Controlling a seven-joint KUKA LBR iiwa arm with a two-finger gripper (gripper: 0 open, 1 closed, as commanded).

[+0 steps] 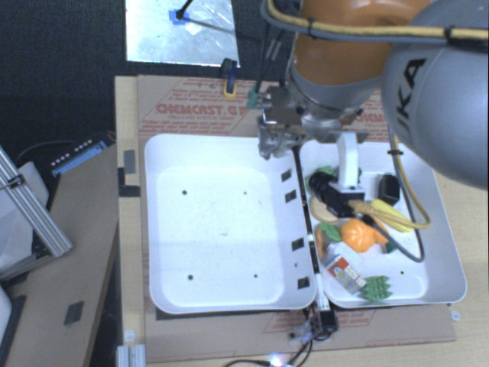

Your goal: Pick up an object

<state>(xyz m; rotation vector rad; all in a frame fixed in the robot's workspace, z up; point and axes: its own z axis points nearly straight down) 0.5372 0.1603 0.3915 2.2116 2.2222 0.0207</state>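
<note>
My gripper [272,142] hangs over the far end of the divider between the two white bins, above the bins' floor and with nothing seen in it. The right bin [445,260] holds the loose objects: an orange fruit-like piece [359,235], a yellow banana-shaped piece [391,214], a small red and white box [345,271], a green toothed piece [377,287], a black block [389,189] and a green scrap [324,173]. All of them lie to the right of and nearer than the gripper. The big grey and orange wrist hides the far part of the right bin.
The left bin [214,228] is a bare white floor with a few dark specks. Black clips [296,243] run along the divider. Brown cardboard [191,105] lies under the bins, with a blue and yellow clamp [228,77] at its far edge.
</note>
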